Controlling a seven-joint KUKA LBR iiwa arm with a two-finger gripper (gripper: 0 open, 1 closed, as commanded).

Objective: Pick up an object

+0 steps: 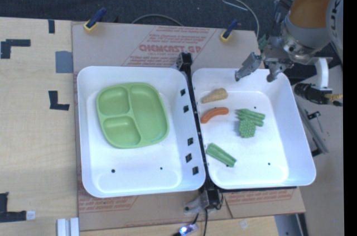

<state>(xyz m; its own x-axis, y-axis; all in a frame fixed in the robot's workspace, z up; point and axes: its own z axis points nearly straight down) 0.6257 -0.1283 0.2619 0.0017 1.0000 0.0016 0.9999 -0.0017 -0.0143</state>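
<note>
- Arm: grey with an orange band, entering from the right of the view, wrist tilted down over the far right corner of the right bin.
- Gripper: two dark fingers spread wide apart, one finger over the bin's far rim, the other nearer the bin's right wall; nothing lies between them.
- Tan bread-like piece: in the right bin, near its left wall, below and to the left of the gripper, well apart from it.
- Orange sausage-like piece: just in front of the tan piece, close to the bin's left wall.
- Green vegetable piece: near the bin's middle, a stalked top and a bumpy lower part, in front of the gripper and apart from it.
- Green pod-like piece: toward the bin's near left corner, farthest from the gripper.
- Left bin: touching the right bin along a dark divider.
- Green divided plate: three compartments, lying flat in the left bin's far half.
</note>
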